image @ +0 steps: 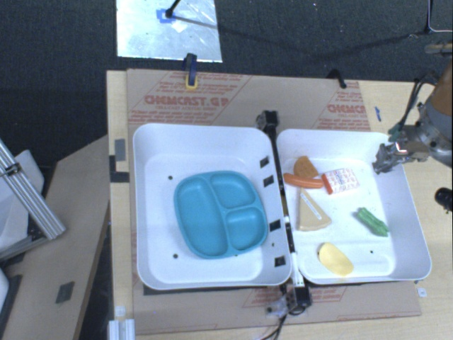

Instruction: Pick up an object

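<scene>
- Nearest the camera, in the right bin (414,261), a yellow lemon-shaped piece (335,258) lies close to the front wall, apart from everything else.
- A little further back sit a pale wedge like a sandwich slice (312,214) towards the divider and a green pod-shaped toy (372,221) towards the outer side; neither touches the other.
- Behind those, a small red-and-white packet (341,180) lies touching the end of an orange sausage (303,181), with a brown rounded piece (306,166) just behind the sausage.
- The left bin (152,190) holds a blue divided plate (219,213) (not a likely target, being broad and flat).
- The gripper (386,159) hangs over the back right edge of the right bin, near the rim and well apart from all the toys; nothing lies between its tips, and whether they are spread or closed I cannot tell at this size.
- Judged from this, the task is at the approach step: no object is chosen or lifted yet.
- The next move calls for bringing the gripper inward and down over one separate piece, the packet or the green pod being nearest, then closing squarely across its narrow side.
</scene>
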Controlling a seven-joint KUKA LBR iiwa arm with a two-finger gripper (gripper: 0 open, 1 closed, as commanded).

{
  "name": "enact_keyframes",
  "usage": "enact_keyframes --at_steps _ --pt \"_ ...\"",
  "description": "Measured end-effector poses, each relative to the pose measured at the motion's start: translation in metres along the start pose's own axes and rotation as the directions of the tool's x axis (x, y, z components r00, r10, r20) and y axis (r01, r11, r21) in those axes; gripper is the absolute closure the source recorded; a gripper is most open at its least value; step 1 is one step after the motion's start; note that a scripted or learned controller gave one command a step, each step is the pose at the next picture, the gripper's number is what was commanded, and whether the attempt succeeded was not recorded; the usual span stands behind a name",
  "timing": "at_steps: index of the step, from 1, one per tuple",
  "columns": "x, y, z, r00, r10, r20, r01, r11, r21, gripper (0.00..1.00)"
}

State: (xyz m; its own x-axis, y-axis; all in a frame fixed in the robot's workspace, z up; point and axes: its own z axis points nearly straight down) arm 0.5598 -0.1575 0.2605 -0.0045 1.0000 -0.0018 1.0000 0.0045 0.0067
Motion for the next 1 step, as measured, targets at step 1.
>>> enact_keyframes --at_steps 1 --pt "0.0605 0.0005 0.0002 1.000 -0.006 -0.003 0.006 1.000 0.004 1.00"
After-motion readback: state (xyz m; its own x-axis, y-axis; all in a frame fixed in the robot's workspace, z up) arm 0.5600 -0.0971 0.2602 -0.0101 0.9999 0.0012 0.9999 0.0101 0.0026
